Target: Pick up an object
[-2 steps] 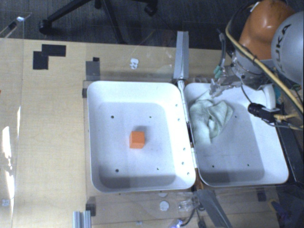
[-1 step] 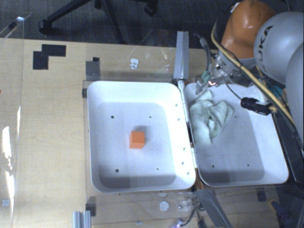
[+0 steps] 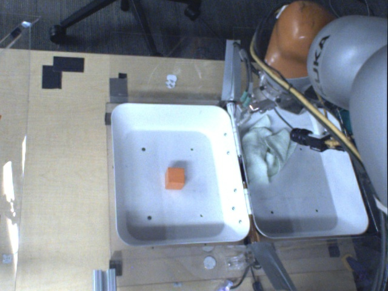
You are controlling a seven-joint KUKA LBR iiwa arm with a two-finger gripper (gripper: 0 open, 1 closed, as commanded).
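A small orange cube (image 3: 175, 178) lies near the middle of the left bin (image 3: 127, 223). In the right bin (image 3: 315, 217), a crumpled pale cloth (image 3: 265, 151) is heaped against the left wall toward the far corner. My gripper (image 3: 257, 103) hangs over that far left corner, just above the cloth's upper edge, with the grey arm and its orange band (image 3: 294, 38) behind it. Cables and the wrist body cover the gripper's tip.
The divider between the two bins (image 3: 241, 168) runs just left of the cloth. The arm's large grey links (image 3: 357, 71) overhang the right bin's far right side. Black tape marks (image 3: 60, 70) sit on the bench at the far left.
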